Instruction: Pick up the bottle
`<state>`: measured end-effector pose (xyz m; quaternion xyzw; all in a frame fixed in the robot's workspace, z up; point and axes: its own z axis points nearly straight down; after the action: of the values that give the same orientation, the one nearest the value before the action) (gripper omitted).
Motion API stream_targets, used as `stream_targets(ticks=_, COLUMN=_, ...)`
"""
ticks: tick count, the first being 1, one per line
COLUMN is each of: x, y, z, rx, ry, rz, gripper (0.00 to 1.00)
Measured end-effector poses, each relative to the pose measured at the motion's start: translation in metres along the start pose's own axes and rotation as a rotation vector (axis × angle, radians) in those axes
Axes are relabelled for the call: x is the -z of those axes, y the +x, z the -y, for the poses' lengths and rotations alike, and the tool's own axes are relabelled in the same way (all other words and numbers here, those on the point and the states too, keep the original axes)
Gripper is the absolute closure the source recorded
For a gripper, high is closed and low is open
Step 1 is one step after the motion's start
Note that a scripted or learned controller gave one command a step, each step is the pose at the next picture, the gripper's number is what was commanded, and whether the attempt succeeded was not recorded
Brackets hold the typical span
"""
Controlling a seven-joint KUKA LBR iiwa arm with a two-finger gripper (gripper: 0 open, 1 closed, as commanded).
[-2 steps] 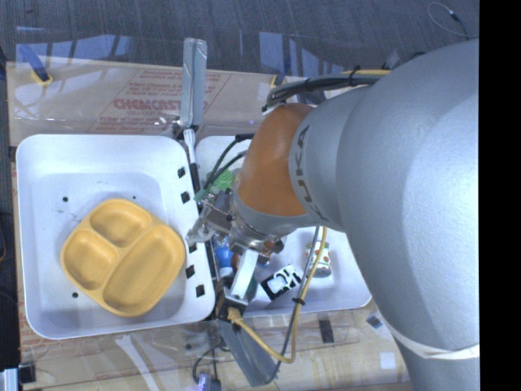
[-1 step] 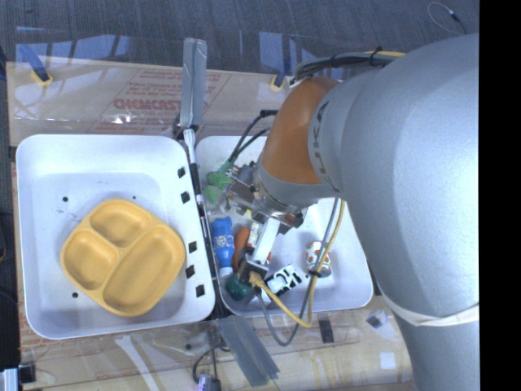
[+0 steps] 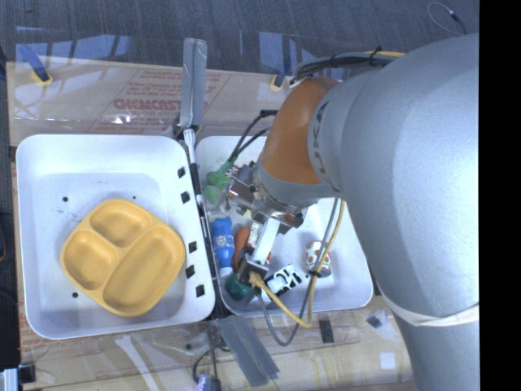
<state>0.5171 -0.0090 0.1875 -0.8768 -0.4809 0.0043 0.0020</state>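
**Arm low over the crowded right bin, bottle lying by its left wall**

I am looking down at a slant on a counter with two shallow white bins side by side. The left bin holds one yellow divided plate, well apart from the work, so I judge it plays no part here.

The right bin is cluttered along its left side. The bottle, blue with a pale top, lies just beside the bin's left wall, its length running from far to near. A light green thing sits at its far end, an orange thing lies close on its right, and a dark green thing rests near its near end.

The grey arm reaches in from the right, and its wrist hangs low over that same crowded strip, which fits an attempt on the bottle. I cannot tell whether the jaws are apart or together, because the wrist hides them from above. Nothing shows the bottle gripped.

Judging from this, the wall and the close neighbours leave little room, so a clean grip looks hard.
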Motion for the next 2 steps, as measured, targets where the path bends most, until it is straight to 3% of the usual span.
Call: stream_targets(ticks=2, x=0.0001, y=-0.0123, z=-0.0093, rx=0.03, ry=-0.001, rz=-0.001, gripper=0.0)
